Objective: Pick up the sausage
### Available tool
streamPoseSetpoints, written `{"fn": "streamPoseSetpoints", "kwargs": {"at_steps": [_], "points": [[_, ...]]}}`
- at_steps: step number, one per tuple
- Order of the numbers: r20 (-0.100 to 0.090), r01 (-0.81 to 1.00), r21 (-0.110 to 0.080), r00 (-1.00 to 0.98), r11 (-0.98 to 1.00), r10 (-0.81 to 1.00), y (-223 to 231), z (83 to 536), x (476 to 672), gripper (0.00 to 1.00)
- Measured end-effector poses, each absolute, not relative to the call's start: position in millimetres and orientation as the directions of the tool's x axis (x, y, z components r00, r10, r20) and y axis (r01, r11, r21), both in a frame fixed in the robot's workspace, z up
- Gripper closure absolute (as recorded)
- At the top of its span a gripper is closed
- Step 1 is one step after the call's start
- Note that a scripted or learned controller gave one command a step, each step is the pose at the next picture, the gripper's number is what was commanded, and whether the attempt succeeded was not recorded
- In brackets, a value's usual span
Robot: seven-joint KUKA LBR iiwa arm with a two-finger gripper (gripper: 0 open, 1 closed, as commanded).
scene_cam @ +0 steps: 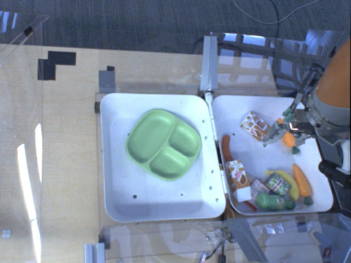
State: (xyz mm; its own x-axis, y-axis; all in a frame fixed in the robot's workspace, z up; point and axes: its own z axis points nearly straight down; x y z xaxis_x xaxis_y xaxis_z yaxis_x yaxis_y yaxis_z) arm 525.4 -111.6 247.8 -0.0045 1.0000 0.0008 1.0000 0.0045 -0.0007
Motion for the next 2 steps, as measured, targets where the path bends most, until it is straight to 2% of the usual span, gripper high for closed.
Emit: {"fn": "streamPoseSetpoints", "kwargs": {"at_steps": [1, 2], "points": [[0.001, 1.0, 0.0, -0.007, 0.007, 1.0, -111.0, 257.0, 526.6, 1.0], [0.001, 1.0, 0.0, -0.006, 0.006, 1.0, -110.9, 257.1, 526.6, 0.0]]}}
